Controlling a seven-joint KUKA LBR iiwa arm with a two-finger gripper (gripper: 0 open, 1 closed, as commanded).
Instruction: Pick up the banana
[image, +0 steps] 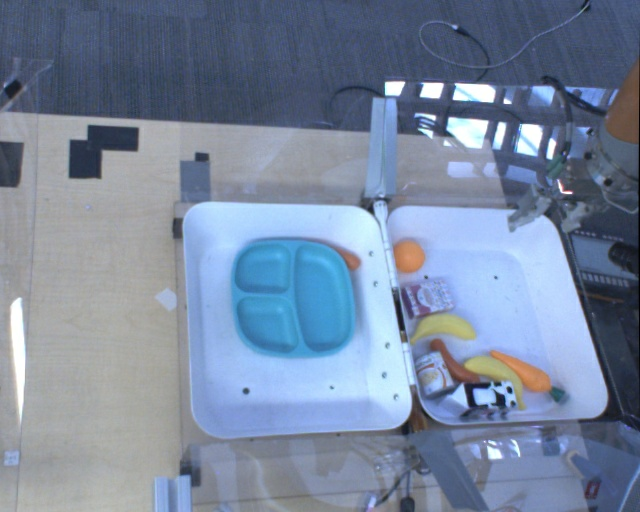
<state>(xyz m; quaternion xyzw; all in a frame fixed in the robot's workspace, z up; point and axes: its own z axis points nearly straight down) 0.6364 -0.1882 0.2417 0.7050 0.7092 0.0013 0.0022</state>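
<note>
The claw (545, 205) is at the upper right, above the far right corner of the right bin (540, 290), near the rim. It hangs from the arm (615, 150), which comes in from the right edge. It is small and a little blurred, so I cannot tell how far open it is, and nothing can be seen in it. It is well apart from all the things in the bin.

The banana (445, 327) lies in the right bin, close to its left wall, about in the middle. Just above it there is a small packet (428, 296), and above that an orange (408, 256). Below the banana lie a carrot (525, 371), a second yellow fruit (497, 369) and some small things at the near wall.

The left bin (210, 330) holds a blue divided plate (295, 297)
</note>
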